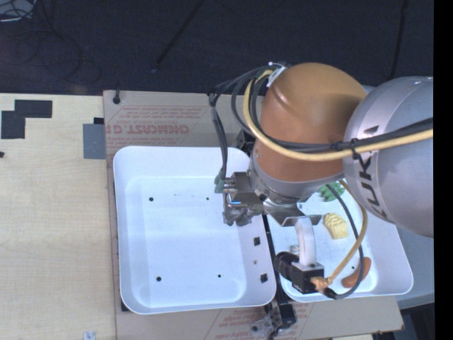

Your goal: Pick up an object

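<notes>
Pincer (239, 211) state hidden over left bin (134, 190); arm (396, 154) shows "KUKA" lettering.

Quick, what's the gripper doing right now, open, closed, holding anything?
Gripper: cannot be told; it sits at the left bin's right edge, under the arm's wrist.

Red print is showing on the brown cardboard sheet (177, 122) along its far edge, inverted and not legible. Dark letters "KU" are showing sideways on the grey arm housing (396, 154). More red print is running along the cardboard's near edge, unreadable.
</notes>
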Tool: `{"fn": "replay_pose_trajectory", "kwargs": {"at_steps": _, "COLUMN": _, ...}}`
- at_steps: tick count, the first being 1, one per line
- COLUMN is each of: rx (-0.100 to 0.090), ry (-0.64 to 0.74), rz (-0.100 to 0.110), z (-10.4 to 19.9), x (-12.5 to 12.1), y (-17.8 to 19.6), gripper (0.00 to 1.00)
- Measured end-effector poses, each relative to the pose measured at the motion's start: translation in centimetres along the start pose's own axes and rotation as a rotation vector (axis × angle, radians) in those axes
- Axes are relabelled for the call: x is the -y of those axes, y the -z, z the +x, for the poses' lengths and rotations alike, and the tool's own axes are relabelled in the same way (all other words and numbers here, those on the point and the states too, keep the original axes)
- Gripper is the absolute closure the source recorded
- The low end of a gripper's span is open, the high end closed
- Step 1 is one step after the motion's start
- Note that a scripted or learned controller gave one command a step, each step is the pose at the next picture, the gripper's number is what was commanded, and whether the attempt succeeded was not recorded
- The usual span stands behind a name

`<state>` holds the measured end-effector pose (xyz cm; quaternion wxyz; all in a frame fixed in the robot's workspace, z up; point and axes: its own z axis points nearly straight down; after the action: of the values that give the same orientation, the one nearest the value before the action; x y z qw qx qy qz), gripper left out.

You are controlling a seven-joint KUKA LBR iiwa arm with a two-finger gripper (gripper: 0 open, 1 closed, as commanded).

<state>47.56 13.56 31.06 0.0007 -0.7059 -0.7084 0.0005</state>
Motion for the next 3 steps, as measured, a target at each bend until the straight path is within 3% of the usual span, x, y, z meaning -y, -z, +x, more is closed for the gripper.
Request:
{"fn": "replay_pose_trajectory", "kwargs": {"at_steps": 1, "rx": 0.002, "ry": -0.012, "rz": 0.004, "z": -10.0, "x": 0.0, "y": -1.4, "gripper": 1.00}}
{"fn": "replay_pose_trajectory", "kwargs": {"at_steps": 2, "rx": 0.000, "ry": 0.001, "rz": -0.009, "z": -5.0, "x": -8.9, "y": 3.8, "gripper": 1.00}}
{"fn": "replay_pose_trajectory", "kwargs": {"at_steps": 3, "rx": -0.001, "ry": 0.004, "rz": 0.005, "z": 0.2, "x": -1.3, "y": 4.5, "gripper": 1.00}}
